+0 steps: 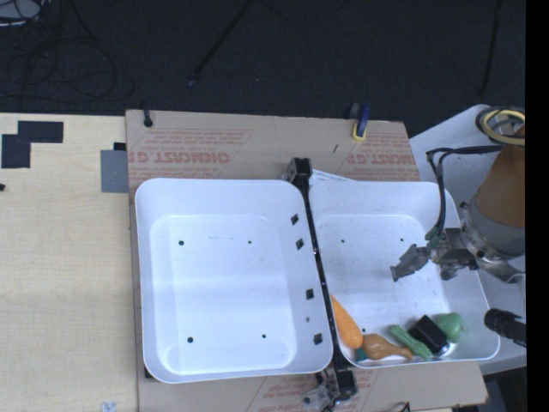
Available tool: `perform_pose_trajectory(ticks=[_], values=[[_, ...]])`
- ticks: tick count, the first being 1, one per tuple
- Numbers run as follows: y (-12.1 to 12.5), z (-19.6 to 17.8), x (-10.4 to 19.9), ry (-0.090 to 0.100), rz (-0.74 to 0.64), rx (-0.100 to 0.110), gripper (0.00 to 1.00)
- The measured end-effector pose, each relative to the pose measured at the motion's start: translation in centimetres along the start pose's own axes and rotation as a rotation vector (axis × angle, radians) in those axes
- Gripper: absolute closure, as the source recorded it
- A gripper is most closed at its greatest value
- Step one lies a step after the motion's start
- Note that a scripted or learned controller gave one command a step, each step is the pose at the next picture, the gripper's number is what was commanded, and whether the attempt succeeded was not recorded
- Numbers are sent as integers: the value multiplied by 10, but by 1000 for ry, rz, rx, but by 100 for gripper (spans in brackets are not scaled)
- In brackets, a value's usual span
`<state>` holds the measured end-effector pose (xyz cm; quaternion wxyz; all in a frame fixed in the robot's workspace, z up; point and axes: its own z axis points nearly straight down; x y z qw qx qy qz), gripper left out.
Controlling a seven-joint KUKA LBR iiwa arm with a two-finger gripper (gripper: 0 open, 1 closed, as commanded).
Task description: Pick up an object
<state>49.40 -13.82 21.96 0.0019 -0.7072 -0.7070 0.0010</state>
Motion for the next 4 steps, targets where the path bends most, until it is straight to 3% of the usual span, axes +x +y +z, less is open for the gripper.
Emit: perform_pose_trajectory(ticks=[1, 2, 3, 4], values=[[0, -10, -1, 0, 0, 2, 100], [21, 83, 51, 2, -4, 5, 100], [93, 29, 157, 1, -12, -10, 100], [45, 33, 151, -1, 3, 4, 100]])
